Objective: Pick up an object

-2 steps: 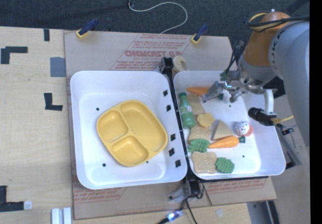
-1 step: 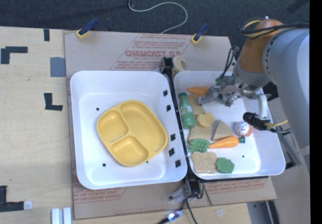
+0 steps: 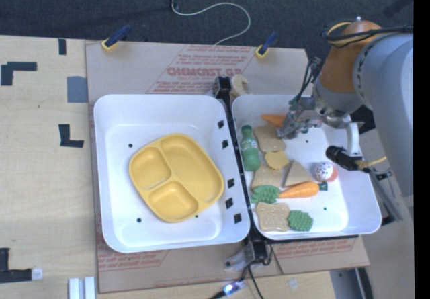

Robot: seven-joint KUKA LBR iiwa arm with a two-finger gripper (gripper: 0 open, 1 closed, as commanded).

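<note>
The right bin [image 3: 349, 220] holds several toy foods: a green bottle [image 3: 250, 148], an orange carrot [image 3: 299, 189], a small orange piece [image 3: 273, 118], beige slices [image 3: 274, 156], a toast slice [image 3: 271, 216], two green leafy pieces [image 3: 300, 221], and a white-and-red ball [image 3: 324, 171]. My gripper [image 3: 293, 124] hangs low over the bin's far part, just right of the small orange piece and above the beige slices. Nothing shows between its fingers.
The left bin [image 3: 111, 116] holds a yellow divided plate [image 3: 176, 176]. A black divider clamp [image 3: 222, 86] sits between the bins at the back. A cable [image 3: 201, 9] loops behind the bench. The arm [image 3: 376, 82] covers the right bin's far right corner.
</note>
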